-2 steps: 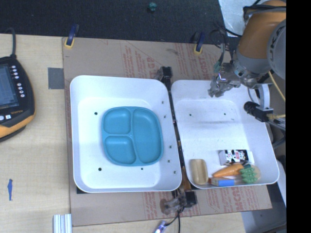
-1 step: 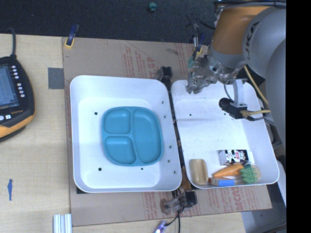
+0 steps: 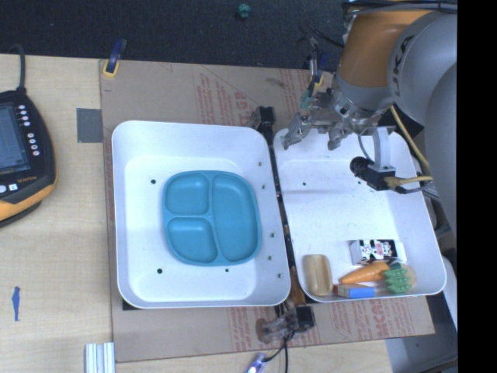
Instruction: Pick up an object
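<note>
Carrot (image 3: 366, 273) is down in the near right corner of the right bin (image 3: 334, 208), lying flat, and it's the easiest thing in that small heap to read. Its long axis runs almost straight across the bin, tilted slightly; the orange tip points left toward a tan block (image 3: 317, 273), and the green leafy end (image 3: 397, 279) points right, up against the bin's rim. A blue piece (image 3: 356, 291) lies along its near side, touching it, and a black-and-white box (image 3: 376, 249) sits just behind it.

Now the setting: a pale wood bench (image 3: 54, 247) with a brown cardboard sheet (image 3: 194, 84) spread over it, and the two white bins side by side on that sheet. Beyond the bench the floor is dark carpet (image 3: 171, 14). A yellow-and-black pendant (image 3: 19, 150) lies at the bench's left edge, well apart from the bins. The left bin (image 3: 132, 208) holds a blue divided plate (image 3: 210, 216), sitting squarely in the middle.

The arm (image 3: 404, 45) comes in from the upper right, orange band showing, and the tool (image 3: 317, 136) hangs over the far left corner of the right bin, well apart from the carrot heap. Its two fingers (image 3: 293, 136) point down with a clear gap between them, spread apart, and nothing sits in that gap. A black cable fitting (image 3: 371, 172) trails off the wrist over the bin's far side.
</note>
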Tool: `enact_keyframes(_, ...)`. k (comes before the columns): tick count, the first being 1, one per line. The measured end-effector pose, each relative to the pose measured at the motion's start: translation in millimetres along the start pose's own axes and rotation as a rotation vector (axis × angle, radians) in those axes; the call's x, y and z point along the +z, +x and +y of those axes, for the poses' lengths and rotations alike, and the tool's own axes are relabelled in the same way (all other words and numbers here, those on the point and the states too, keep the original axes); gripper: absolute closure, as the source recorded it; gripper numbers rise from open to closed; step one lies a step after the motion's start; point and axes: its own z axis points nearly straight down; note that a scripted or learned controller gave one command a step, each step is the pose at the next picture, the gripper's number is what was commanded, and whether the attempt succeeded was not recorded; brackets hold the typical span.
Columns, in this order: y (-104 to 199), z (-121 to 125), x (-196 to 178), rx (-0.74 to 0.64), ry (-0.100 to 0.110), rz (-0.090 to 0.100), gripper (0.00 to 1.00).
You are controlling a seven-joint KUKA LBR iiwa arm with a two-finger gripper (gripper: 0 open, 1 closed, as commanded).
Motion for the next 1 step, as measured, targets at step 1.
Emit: enact_keyframes(1,-0.6,0.1,-10.4,-0.002,0.002,0.0,1.0)
